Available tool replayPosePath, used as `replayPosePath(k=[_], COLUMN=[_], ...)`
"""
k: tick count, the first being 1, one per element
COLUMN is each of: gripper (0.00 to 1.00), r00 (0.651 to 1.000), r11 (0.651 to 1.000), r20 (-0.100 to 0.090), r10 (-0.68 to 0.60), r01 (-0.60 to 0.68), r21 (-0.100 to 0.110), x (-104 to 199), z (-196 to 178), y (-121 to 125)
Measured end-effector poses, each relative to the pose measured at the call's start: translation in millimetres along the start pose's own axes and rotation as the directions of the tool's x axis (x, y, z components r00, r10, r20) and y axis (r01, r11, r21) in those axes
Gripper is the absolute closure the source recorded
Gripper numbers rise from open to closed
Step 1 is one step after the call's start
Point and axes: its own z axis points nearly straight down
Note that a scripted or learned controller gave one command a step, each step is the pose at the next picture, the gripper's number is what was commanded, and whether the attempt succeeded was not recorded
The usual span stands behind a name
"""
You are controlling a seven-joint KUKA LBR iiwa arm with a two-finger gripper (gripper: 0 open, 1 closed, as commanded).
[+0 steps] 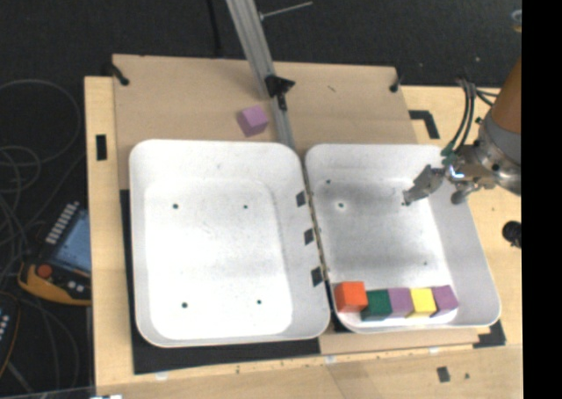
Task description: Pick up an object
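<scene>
1. The bench (369, 107) is a light wooden board, and it bears two shallow white bins side by side.
2. The left bin (219, 239) has a speckled white floor with a few dark dots.
3. The right bin (395, 221) has a grey-smudged floor and holds five small blocks along its near rim.
4. A grey metal rail (250, 37) runs from the top of the view down to the gap between the bins.
5. The arm (505, 129) enters from the right, its orange band at the edge of the view.
6. The gripper (436, 184) hangs over the far right part of the right bin, its fingers (420, 188) spread apart with nothing between them.
7. The blocks form a row whose long axis runs left to right along the near rim, each touching its neighbour: an orange block (351, 294), a green block (378, 303), a purple block (400, 301), a yellow block (423, 301) and a second purple block (444, 298).
8. The row lies well apart from the gripper, nearer the camera.
9. A lone purple cube (253, 119) sits on the bare bench behind the left bin, just beside the rail, slightly turned against the bin edges.
</scene>
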Motion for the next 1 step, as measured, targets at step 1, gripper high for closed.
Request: replayPosePath(k=[1], gripper=[0.00], r00=[1.000], r11=[1.000], r20=[-0.004], r10=[-0.006], r01=[0.006], r21=[0.008], x=[33.6], z=[83.1], y=[38.7])
